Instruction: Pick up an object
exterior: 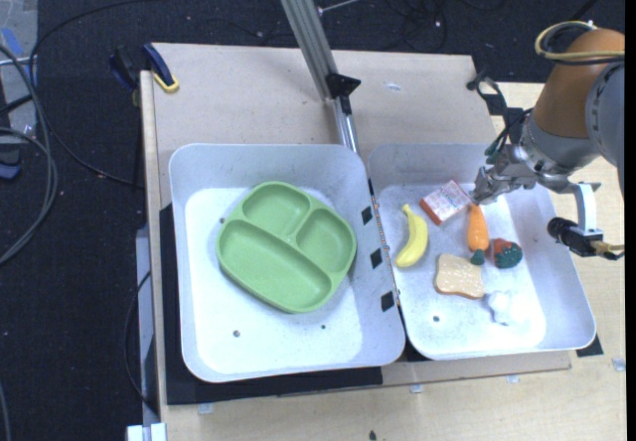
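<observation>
- Camera view puts us over two white bins: one (199, 330) well away from the gripper holding one green divided plate (286, 245), the other (556, 320) directly beneath it.
- Our arm (576, 101) reaches in with the gripper (489, 186) hanging low above the nearer bin; whether its fingers are spread or closed, we cannot tell.
- We judge this the approach step: nothing is visibly lifted yet.
- Candidate objects, one of each: a slice of toast (459, 276) below the tool, a banana (412, 235) off to its far side, a red-and-white packet (444, 202) just beside its tip, a carrot (478, 227) just under it, a small white lump (502, 306) and a small red-and-green piece (506, 253).
- Next, we reckon, comes a short descent centred on the carrot or packet, then a closing.
</observation>
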Tool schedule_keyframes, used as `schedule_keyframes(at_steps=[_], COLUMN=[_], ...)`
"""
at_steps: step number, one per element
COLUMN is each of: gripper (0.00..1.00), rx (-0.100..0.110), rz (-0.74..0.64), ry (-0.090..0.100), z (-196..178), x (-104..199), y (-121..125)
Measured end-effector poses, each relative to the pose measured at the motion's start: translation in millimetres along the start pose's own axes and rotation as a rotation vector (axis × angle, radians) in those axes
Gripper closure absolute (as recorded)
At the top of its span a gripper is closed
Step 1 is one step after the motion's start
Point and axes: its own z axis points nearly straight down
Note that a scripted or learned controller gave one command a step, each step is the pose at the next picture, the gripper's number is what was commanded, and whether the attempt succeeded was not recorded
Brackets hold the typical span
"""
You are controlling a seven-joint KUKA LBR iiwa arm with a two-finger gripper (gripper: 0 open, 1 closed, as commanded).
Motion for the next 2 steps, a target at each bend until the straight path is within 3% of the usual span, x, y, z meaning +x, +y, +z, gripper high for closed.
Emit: schedule_keyframes(at_steps=[2], gripper=[1.00], rx=[0.011], rz=[0.003], ry=[0.009], z=[-92], x=[-5], y=[8])
